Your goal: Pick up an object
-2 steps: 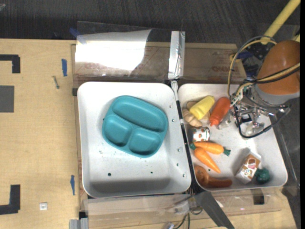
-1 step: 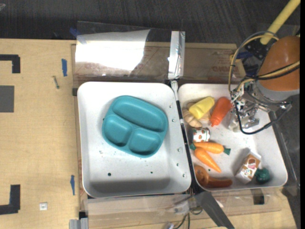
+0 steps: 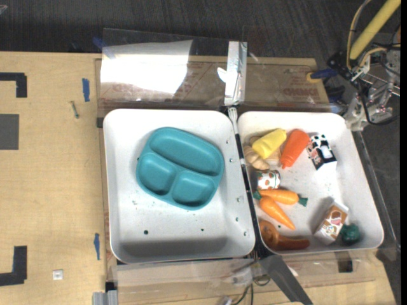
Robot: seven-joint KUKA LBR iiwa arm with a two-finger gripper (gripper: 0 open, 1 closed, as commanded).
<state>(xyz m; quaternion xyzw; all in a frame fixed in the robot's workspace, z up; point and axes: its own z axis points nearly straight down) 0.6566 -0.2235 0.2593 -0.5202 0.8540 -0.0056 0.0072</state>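
Note:
The right bin (image 3: 365, 170) holds several toy foods. A yellow piece (image 3: 268, 143) and an orange piece (image 3: 293, 147) lie at its back left, with a black-and-white figure (image 3: 321, 150) beside them. Two carrots (image 3: 280, 197) lie near the left wall and a brown sausage (image 3: 283, 239) at the front. A small carton (image 3: 332, 223) and a dark green piece (image 3: 350, 234) sit at the front right. My gripper (image 3: 373, 100) hangs outside the bin past its back right corner, among cables, away from every object.
The left bin (image 3: 127, 227) carries a teal divided plate (image 3: 181, 167). A clear plastic sheet (image 3: 165, 72) lies behind the bins. A yellow hose (image 3: 375, 21) and cables crowd the top right. Wooden bench surface (image 3: 44, 170) stretches to the left.

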